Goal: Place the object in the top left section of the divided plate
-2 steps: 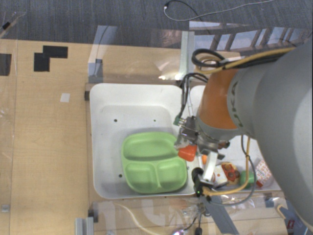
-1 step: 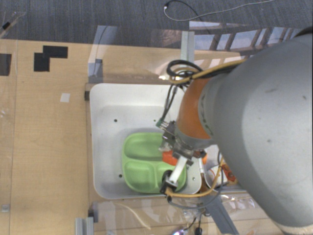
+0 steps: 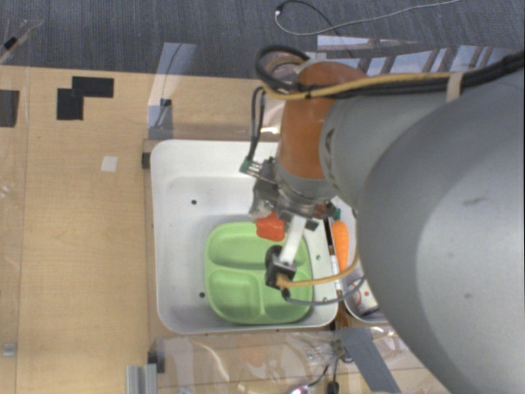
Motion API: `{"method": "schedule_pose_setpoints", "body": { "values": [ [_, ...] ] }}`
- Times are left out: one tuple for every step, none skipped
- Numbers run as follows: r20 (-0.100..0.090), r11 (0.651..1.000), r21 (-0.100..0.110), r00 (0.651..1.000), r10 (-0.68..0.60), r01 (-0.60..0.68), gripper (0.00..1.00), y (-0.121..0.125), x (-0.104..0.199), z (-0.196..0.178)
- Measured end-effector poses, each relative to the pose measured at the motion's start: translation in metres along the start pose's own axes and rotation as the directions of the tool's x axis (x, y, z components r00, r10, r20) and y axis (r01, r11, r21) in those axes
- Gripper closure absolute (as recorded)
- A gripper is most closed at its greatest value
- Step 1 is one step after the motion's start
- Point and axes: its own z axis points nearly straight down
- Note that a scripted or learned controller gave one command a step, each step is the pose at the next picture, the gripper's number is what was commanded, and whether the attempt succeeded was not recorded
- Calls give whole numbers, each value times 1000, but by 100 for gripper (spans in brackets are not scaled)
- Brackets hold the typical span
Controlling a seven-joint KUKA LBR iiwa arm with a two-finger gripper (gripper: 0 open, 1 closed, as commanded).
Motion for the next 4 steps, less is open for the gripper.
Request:
{"method": "schedule_pose_setpoints", "body": {
  "values": [
    [0,994,1,994,-108,108,100,10,-55,-24],
    [0,964,1,964,-266,266,100,-12,-87,-26],
    [0,991,2,991,-131,131,100,-16,-79,20],
    [1,952,1,952,305,-305,100,-1,-53,4]
  ]
}}
